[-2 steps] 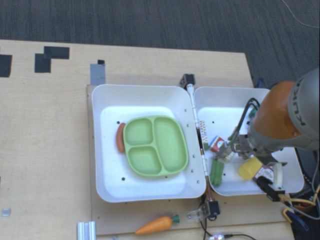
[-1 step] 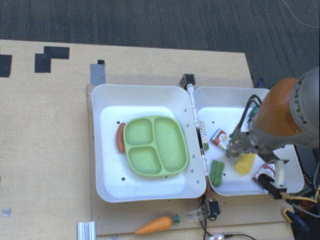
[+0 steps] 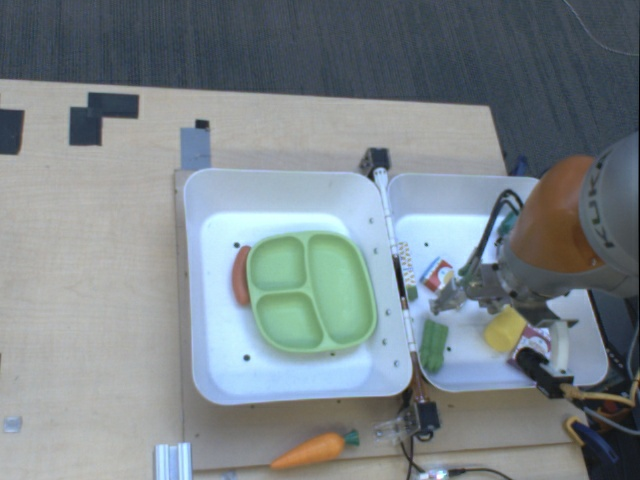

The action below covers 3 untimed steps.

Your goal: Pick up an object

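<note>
Two bins (image 3: 200, 298), one green tray (image 3: 310, 291), one carrot (image 3: 312, 451); whether the jaws (image 3: 447, 301) are apart, cannot tell.

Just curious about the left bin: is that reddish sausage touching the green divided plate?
Touching. The camera view shows the sausage lying flush against the plate's left rim, with no white gap between.

Lighting bright, even, from overhead. Both white bins (image 3: 205, 298) blow out to near glare, floors almost featureless. Shadows soft and short, e.g. under the green tray (image 3: 310, 293). Overall slightly soft, low-res; small items in the right bin (image 3: 590, 368) smear, fine detail unreadable.
</note>
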Available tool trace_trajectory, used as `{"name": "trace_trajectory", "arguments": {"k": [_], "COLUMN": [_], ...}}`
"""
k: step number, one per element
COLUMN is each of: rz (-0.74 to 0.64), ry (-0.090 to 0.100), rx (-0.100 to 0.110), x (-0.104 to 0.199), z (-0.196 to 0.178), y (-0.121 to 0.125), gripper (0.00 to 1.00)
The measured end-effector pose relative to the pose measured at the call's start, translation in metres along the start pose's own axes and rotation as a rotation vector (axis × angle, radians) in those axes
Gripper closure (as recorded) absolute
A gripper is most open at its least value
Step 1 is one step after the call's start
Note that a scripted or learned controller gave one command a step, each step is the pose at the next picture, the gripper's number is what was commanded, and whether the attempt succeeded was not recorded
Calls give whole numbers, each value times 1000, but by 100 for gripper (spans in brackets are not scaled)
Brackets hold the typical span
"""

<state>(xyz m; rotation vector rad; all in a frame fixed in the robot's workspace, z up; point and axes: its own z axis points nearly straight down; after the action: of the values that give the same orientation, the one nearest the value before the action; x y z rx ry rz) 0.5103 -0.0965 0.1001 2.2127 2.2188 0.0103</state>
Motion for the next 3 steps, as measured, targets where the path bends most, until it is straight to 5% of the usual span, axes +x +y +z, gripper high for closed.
{"name": "trace_trajectory", "arguments": {"k": [1, 2, 3], "rz": [4, 2, 2], "ry": [-4, -4, -4], "rx": [-5, -10, -10], "x": [12, 13, 13], "z": [12, 1, 1], "y": [-20, -18, -18], "gripper": [0, 100, 0]}}
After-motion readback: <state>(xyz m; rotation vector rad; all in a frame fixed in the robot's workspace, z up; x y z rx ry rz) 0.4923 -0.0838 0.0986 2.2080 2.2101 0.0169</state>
